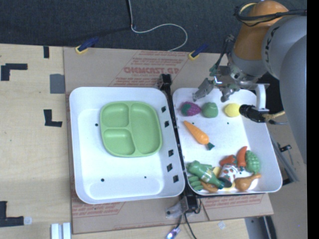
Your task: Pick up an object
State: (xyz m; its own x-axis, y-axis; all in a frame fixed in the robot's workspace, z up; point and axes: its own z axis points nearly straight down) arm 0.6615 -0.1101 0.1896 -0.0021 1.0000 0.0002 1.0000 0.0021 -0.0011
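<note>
My gripper (214, 92) hangs over the back of the right bin (259, 148) with its two fingers spread apart and nothing between them. Just below the fingertips lie a purple toy (190, 108), a green round toy (210, 110) and a yellow round toy (231, 109) in a row. An orange carrot (197, 133) lies slantwise toward the bin's middle. At the bin's front edge sits a heap of several toy foods (224, 172), green, red, orange and white.
The left bin (89, 168) holds a light green divided plate (131, 128). A black clip strip (172, 133) runs between the two bins. A white cable (149, 29) loops across the dark floor behind the bench.
</note>
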